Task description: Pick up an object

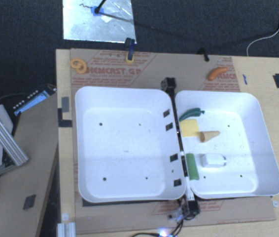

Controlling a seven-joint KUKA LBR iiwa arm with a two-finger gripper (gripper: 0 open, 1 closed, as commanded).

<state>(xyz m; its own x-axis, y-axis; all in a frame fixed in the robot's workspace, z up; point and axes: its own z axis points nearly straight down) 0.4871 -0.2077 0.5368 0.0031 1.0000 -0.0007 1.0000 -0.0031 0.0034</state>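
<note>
1. Gripper state: cannot tell.
2. The right bin (265,132) contains 5 candidate objects near its left wall: a green pepper (191,114), a yellow block (189,128), a tan cone (209,136), a white object (213,160) and a green bar (192,166).
3. The cone lies just beside the block; the bar lies just beside the white object.
4. The left bin (124,142) adjoins it.
5. Both bins rest on a cardboard sheet (144,68), which bears an orange ring (79,65) and an orange sausage (217,73); dark carpet (21,33) surrounds the bench.

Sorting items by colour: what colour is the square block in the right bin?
Yellow; the square block shows in the camera view.
</note>
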